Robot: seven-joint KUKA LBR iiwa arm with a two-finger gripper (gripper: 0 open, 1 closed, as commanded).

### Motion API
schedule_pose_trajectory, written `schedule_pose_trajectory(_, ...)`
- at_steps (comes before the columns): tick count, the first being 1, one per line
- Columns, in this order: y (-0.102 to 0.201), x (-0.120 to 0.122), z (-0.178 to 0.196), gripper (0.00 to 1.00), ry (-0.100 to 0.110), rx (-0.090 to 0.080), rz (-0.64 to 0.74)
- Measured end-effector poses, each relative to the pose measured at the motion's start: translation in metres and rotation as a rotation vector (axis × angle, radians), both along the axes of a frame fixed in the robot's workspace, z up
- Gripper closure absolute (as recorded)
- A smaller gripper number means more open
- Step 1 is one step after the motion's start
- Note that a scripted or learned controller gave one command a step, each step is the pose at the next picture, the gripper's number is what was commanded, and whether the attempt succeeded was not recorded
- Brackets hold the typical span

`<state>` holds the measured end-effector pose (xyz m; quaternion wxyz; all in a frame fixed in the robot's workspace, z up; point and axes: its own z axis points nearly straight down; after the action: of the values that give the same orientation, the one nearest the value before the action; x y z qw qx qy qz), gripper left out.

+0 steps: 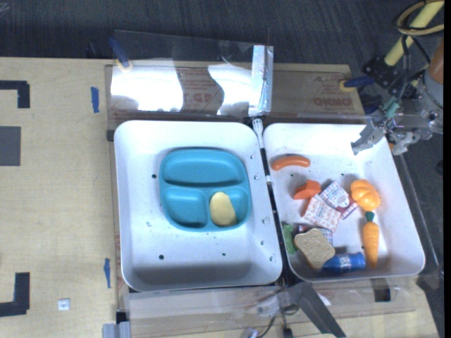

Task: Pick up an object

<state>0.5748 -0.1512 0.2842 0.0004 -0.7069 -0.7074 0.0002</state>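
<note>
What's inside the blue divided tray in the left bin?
A single pale yellow, egg-shaped object lies in the lower right compartment of the blue plastic divided tray. The other compartments show bare blue. Whatever is beneath the yellow object, or under the tray, is covered.

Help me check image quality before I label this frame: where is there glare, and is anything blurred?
Camera view: strong glare washes out the clear panel behind the left bin, and the right bin's far rim is bright too; the claw at the right bin's far corner looks soft, its fingers hard to make out; the toys, such as the carrot, read clearly.
</note>
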Motion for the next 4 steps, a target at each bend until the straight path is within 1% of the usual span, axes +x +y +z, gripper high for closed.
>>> schedule_pose_trajectory(1, -0.064, -0.022, -0.107, 0.0, 0.006, 0.001, 0.046)
schedule_pose_trajectory(2, -0.068, -0.051, -0.139, 0.0, 0.002, 0.003, -0.068)
schedule_pose_trajectory(3, -0.059, -0.019, -0.183, 0.0, -0.013, 0.008, 0.015)
schedule_pose_trajectory(4, -0.062, -0.018, -0.173, 1.0, -0.018, 0.001, 0.013)
